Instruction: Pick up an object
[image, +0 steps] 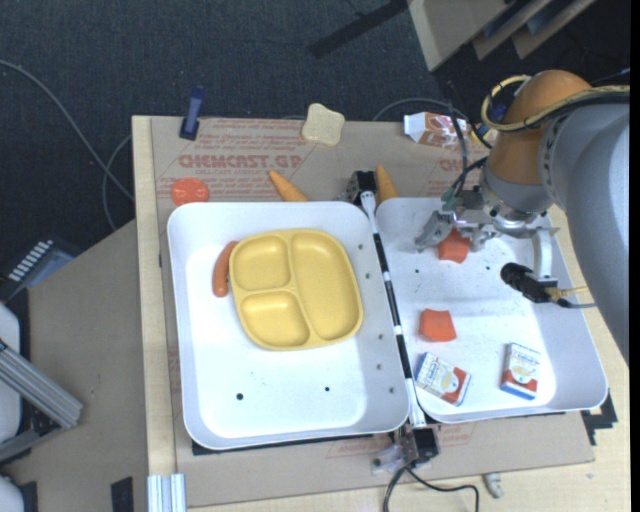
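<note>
Camera view looks down on a counter (150, 300) bearing two white bins side by side. The left bin (210, 400) holds a yellow divided plate (296, 288) with a toy sausage (221, 270) lying at its 9 o'clock edge, partly tucked under the rim. In the right bin (560, 370), the gripper (455, 232) hangs over the 11 o'clock part, the arm (560, 130) coming in from 2 o'clock and cut off by the frame edge. A small red block (453, 249) sits right under the gripper; the metal parts overlap its top, and it is too blurred to tell whether the fingers stand apart or clamp it. An orange block (437, 324) lies near the bin's middle, toward 8 o'clock of the gripper. Two small cartons rest along the 6 o'clock wall: left carton (441, 378) and right carton (520, 370), their print too small to read. Beyond the bins, at 12 o'clock on the counter, lie a bread slice (323, 123), a toy carrot (287, 186) and a blue clip (192, 110).
</note>
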